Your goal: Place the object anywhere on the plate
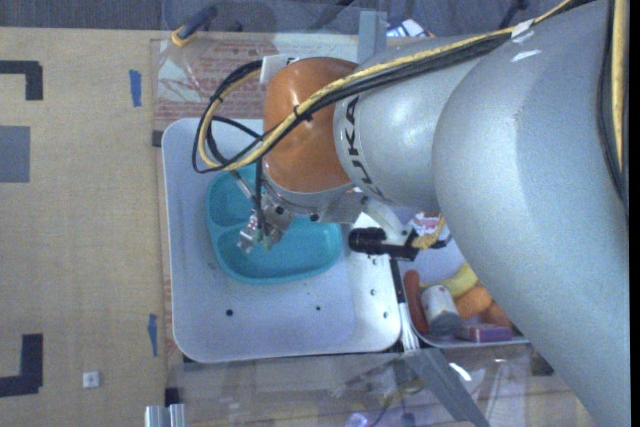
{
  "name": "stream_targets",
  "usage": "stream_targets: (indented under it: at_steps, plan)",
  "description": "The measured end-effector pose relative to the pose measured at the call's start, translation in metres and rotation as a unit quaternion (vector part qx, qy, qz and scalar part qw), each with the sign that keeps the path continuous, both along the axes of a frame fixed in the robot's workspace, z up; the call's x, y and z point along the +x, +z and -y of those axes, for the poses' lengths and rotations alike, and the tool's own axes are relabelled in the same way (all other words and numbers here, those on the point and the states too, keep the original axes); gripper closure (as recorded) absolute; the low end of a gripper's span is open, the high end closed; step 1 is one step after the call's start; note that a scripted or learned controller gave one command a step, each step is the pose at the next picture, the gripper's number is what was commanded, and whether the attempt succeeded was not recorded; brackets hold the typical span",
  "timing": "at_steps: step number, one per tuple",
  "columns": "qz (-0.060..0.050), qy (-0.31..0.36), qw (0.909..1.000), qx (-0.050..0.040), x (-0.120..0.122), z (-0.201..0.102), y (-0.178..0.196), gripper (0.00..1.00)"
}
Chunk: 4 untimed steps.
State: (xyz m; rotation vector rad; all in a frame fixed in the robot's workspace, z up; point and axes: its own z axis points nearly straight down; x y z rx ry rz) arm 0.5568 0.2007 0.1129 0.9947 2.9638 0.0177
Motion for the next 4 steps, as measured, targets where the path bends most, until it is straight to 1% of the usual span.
stream_targets:
  at_steps: [1, 2, 3, 4]
  plan:
    - [-0.004, -0.062, 0.9981, 0.002, 0.006, -0.007, -0.004, 1.0]
    - [-0.007, 0.044, 0.999, -0.0028, 0.006, 0.019, 0.062, 1.0]
    - [-0.007, 0.023, 0.9997, -0.0023, 0.0, -0.025, 0.052, 1.0]
    - [-0.007, -0.044, 0.999, -0.0021, 0.012, -0.013, 0.115, 1.0]
